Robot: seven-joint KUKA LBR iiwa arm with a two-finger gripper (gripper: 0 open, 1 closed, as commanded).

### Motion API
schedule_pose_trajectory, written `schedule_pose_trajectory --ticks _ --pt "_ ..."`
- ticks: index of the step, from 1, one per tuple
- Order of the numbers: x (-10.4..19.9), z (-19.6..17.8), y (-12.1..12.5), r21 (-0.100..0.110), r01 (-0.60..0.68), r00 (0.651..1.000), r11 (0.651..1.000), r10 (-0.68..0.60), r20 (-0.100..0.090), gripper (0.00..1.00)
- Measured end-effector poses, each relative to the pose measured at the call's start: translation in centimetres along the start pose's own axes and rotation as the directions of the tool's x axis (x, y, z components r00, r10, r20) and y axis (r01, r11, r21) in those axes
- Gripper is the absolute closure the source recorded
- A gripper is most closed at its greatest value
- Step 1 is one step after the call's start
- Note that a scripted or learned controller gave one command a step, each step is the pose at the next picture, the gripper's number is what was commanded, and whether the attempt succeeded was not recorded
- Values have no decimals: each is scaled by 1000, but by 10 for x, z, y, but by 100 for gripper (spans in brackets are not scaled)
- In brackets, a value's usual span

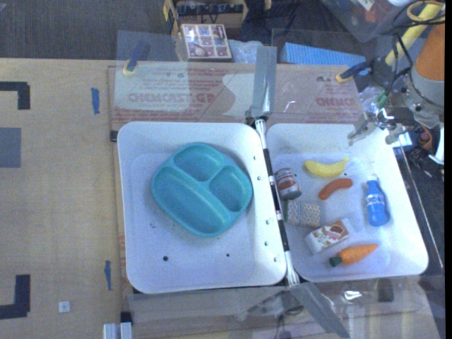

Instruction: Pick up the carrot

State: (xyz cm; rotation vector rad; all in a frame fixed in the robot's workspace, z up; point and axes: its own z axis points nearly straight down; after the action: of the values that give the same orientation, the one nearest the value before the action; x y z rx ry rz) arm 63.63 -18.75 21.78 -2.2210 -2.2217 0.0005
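The orange carrot with a green stem end lies flat near the front edge of the right bin, just in front of a small carton. My gripper hangs over the far right corner of that bin, well behind the carrot. It is open, its two fingers spread apart with nothing between them.
The right bin also holds a yellow banana, a red sausage, a blue bottle, a small can and a patterned block. A teal divided plate lies in the left bin.
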Motion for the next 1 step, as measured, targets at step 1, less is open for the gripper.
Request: schedule_pose_trajectory --ticks 1 --pt "38 90 25 3 -264 965 965 264 0 0"
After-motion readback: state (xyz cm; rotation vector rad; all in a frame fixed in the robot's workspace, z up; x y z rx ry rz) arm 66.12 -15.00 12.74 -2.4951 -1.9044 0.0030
